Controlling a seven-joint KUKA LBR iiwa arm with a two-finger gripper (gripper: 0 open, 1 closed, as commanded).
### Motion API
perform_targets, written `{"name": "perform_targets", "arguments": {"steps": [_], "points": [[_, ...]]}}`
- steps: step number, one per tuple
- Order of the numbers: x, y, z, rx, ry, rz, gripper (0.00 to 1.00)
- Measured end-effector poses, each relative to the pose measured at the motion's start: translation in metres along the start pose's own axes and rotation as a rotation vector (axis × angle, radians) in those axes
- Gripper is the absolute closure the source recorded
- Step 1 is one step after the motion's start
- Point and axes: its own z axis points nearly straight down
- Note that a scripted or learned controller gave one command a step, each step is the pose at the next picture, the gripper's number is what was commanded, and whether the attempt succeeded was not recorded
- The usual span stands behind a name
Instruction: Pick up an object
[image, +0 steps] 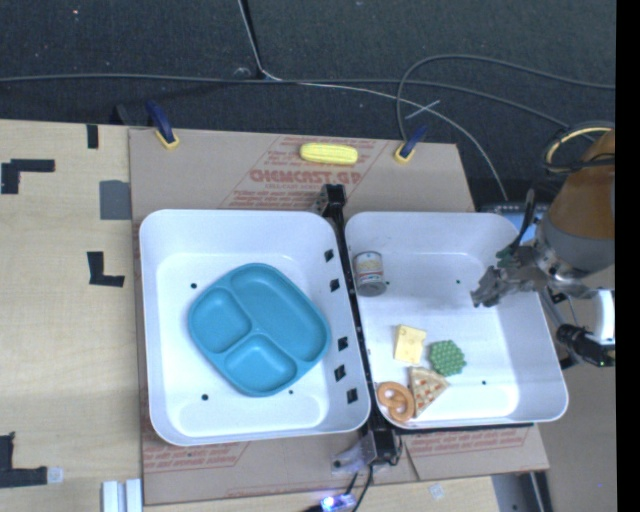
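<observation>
Four small objects lie in the right bin (530, 330), none yet grasped.
Gripper (487, 291) hovers at the bin's far right side, nothing between the fingers; whether they stand wide or narrow cannot be told; yellow block (409, 344) and green ball (446, 356) lie nearer and leftward; can (369, 272) lies further left; pretzel (396, 399) sits at the near rim.

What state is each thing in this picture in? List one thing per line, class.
Blue tray: flat in the left bin, its compartments hold nothing.
Can: on its side, right bin.
Cheese: flat.
Broccoli: loose beside the cheese.
Pretzel: touching the pizza slice.
Gripper: above the right bin.
</observation>
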Motion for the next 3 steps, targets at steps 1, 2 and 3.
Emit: {"name": "perform_targets", "arguments": {"steps": [1, 2, 3], "points": [[0.002, 0.006, -0.063, -0.003, -0.001, -0.001, 1.0], [0.002, 0.006, -0.097, 0.0, 0.0, -0.001, 1.0], [0.065, 0.009, -0.089, 0.005, 0.003, -0.005, 1.0]]}}
